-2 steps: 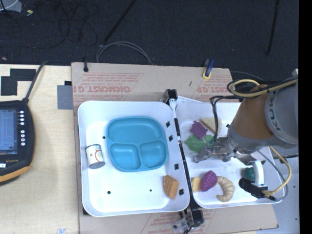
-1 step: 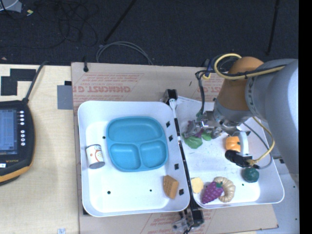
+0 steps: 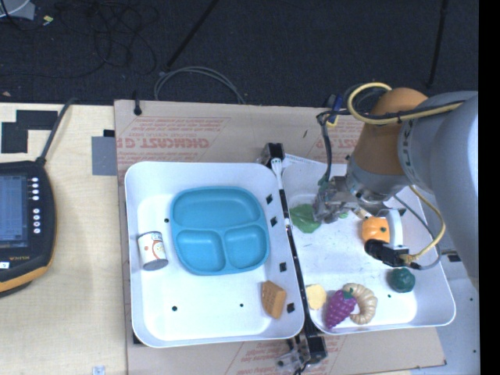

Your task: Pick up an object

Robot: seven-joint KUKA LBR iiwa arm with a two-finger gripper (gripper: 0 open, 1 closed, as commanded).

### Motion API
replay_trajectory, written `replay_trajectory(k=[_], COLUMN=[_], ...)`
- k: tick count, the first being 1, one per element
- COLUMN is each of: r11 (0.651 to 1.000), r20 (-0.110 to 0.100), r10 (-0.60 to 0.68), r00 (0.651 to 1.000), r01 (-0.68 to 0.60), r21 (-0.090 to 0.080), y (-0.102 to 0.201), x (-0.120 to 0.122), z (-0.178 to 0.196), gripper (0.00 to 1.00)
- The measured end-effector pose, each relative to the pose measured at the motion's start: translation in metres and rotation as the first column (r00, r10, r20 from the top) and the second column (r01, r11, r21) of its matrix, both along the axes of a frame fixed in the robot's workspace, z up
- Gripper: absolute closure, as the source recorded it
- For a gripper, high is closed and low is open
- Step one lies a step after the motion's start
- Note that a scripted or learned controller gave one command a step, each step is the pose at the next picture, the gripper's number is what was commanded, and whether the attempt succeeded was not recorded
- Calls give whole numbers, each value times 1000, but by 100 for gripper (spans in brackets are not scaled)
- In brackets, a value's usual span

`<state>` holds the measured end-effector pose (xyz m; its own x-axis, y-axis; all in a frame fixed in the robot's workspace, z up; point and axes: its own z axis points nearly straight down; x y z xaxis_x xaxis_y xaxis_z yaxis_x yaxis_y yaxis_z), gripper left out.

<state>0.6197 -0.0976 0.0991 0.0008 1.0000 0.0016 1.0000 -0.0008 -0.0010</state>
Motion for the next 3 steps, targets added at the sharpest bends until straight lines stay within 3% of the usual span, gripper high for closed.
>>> replay_trajectory(k=[1,2,3], r11=[1000,1000,1000], r20=[6,0,-1], r10=[0,-1,0], r00=[1000,1000,1000], r01=[0,1,0], r21=[-2,-2,-2], y=[0,-27,-26], x=[-16,25,24], z=[103,77,79], gripper=[100,100,0])
